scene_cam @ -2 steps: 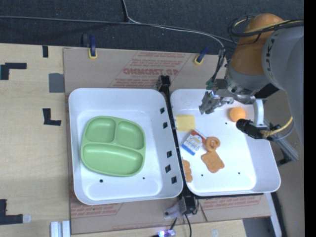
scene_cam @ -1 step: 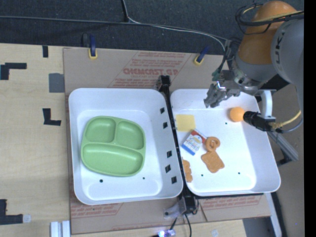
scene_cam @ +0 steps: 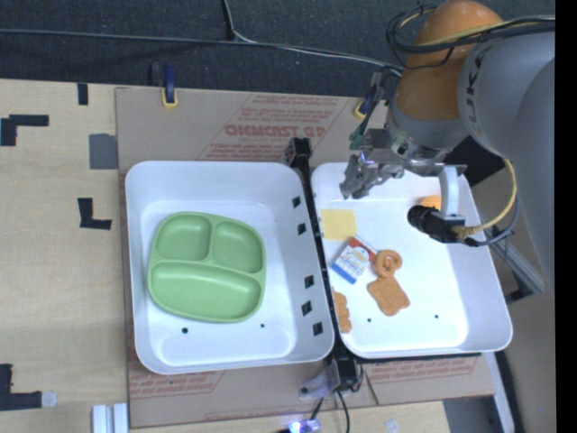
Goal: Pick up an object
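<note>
We see the grey two-finger gripper (scene_cam: 353, 188) hovering over the right white bin's (scene_cam: 469, 332) far-left corner w/ nothing between its fingers; open or closed, we cannot tell. Just below it lies a flat yellow square (scene_cam: 338, 224), then a blue-red packet (scene_cam: 351, 262), tan pretzel-shaped piece (scene_cam: 388, 261) and flat tan toast-like slab (scene_cam: 389, 294). A green divided plastic plate (scene_cam: 206, 266) sits in the left white bin (scene_cam: 144, 188), well apart.

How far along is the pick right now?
Done: the gripper is positioned over the right bin, near the yellow square. In hand: nothing visible between its fingers. Left: descend, grasp and lift; the yellow square, blue-and-white packet and orange pieces all lie on the bin floor.
</note>
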